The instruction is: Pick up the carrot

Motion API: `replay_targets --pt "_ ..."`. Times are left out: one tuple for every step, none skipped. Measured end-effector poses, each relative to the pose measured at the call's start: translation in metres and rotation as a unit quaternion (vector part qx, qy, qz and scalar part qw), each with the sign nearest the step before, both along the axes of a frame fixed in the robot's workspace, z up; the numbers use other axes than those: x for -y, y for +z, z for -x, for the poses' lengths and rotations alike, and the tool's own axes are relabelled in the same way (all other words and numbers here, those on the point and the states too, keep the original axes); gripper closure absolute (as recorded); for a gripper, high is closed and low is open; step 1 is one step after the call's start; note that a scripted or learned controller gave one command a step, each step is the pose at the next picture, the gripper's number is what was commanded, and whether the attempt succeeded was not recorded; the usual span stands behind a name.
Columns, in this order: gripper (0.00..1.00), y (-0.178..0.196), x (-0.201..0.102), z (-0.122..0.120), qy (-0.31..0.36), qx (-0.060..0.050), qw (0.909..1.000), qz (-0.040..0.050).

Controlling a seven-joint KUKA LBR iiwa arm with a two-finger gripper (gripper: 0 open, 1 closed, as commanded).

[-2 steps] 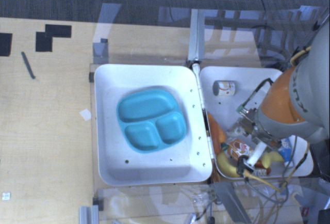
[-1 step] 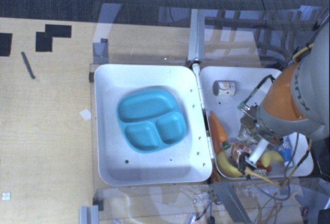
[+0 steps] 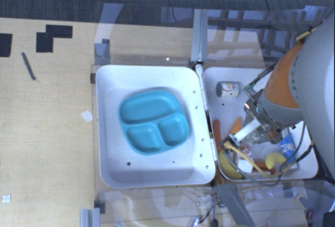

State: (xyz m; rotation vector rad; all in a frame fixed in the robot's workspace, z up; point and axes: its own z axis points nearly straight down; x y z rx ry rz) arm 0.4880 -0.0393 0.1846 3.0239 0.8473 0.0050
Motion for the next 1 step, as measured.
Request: replay_targets --pt "1.00 -0.0005 -0.0084 0.0000 -0.012 -0.001 0.9999 -0.0001"
